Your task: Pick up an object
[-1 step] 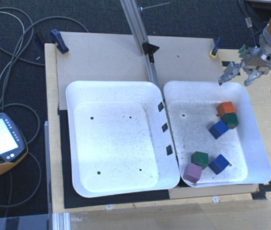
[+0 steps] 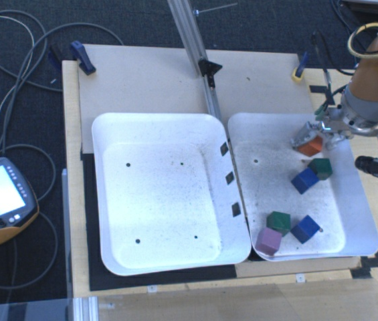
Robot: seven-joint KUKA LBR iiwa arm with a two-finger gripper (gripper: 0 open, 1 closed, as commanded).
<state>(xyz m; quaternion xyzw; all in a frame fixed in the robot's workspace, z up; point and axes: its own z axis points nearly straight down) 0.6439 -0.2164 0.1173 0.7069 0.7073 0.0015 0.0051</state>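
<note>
Your gripper point(image 2: 311, 139) sits low in the right bin point(image 2: 269, 179), over an orange block point(image 2: 310, 148); you cannot tell if it grips.

Two shallow white plastic bins, the left bin point(image 2: 112, 199) and the right bin point(image 2: 262, 179), both finely speckled with black, sit on a pale beige wooden desk point(image 2: 142, 79), the right one holding an orange block point(image 2: 309, 148), two blue cubes point(image 2: 304, 180) point(image 2: 306, 229), two dark green cubes point(image 2: 321, 168) point(image 2: 278, 221) and a lilac-pink cube point(image 2: 268, 241).
</note>
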